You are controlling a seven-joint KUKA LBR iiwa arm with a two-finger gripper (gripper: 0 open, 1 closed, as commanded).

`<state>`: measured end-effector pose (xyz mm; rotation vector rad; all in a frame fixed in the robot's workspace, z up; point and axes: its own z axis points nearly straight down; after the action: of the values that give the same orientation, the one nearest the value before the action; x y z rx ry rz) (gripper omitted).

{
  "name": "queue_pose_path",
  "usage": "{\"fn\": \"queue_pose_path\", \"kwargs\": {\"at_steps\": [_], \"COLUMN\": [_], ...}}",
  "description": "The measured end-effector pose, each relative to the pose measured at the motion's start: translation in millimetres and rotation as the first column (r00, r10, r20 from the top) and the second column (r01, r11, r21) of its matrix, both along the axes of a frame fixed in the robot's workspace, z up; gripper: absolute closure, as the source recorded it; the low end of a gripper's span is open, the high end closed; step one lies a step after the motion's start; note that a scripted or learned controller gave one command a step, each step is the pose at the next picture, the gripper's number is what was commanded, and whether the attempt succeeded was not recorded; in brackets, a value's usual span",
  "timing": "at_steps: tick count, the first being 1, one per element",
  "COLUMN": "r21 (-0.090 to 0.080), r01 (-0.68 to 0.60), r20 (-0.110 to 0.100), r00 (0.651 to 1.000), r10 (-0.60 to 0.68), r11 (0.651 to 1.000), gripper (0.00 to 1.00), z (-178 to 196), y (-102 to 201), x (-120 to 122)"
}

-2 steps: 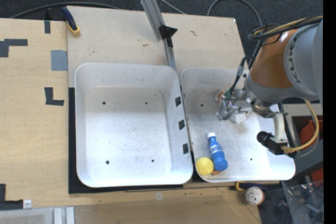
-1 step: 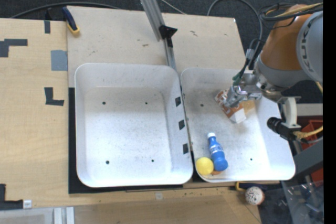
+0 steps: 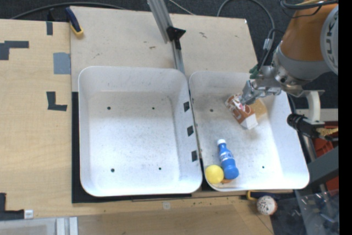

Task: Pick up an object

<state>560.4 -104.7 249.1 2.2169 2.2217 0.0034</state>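
You see the arm (image 3: 308,30) reaching in from the right with its pincer (image 3: 248,94) lowered onto the red-and-white carton (image 3: 242,110), which lies tilted in the upper part of the right bin (image 3: 286,173); whether the pincer is wide or closed on it cannot be told. Note the blue bottle (image 3: 226,159) and yellow ball (image 3: 214,174), touching, near the same bin's front edge. The left bin (image 3: 88,118) sits just beside it on the desk (image 3: 121,30).
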Motion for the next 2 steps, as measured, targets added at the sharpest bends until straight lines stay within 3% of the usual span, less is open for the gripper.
{"fn": "queue_pose_path", "kwargs": {"at_steps": [2], "r21": [0.001], "r01": [-0.003], "r20": [-0.006], "r00": [1.0], "r10": [0.003], "r11": [1.0], "gripper": [1.0], "z": [-5.3], "y": [103.5], "x": [-14.4]}}
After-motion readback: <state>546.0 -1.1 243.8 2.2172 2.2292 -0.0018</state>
